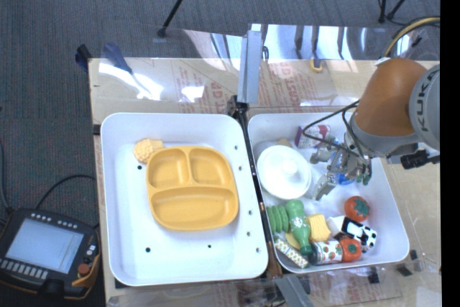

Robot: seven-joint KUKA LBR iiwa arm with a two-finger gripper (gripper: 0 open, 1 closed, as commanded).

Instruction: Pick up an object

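My gripper (pixel 332 176) hangs low over the middle of the right bin (pixel 394 208), just right of a round white bowl (pixel 284 170). A small blue piece (pixel 346 180) shows right beside it; whether it is held is unclear. In front of the gripper lie a red tomato (pixel 357 207), a black-and-white toy (pixel 359 231), a yellow block (pixel 318 227), a green bottle-shaped toy (pixel 295 219) and a red-and-white can (pixel 330 251). A small white-and-pink item (pixel 320 133) lies at the bin's back.
The left bin (pixel 122 226) holds a yellow divided plate (pixel 192 188) and a small yellow corn-like toy (pixel 147 149) at its back left. A grey upright post (pixel 249 68) stands behind the wall between the bins. A tablet (pixel 43 244) lies on the floor at left.
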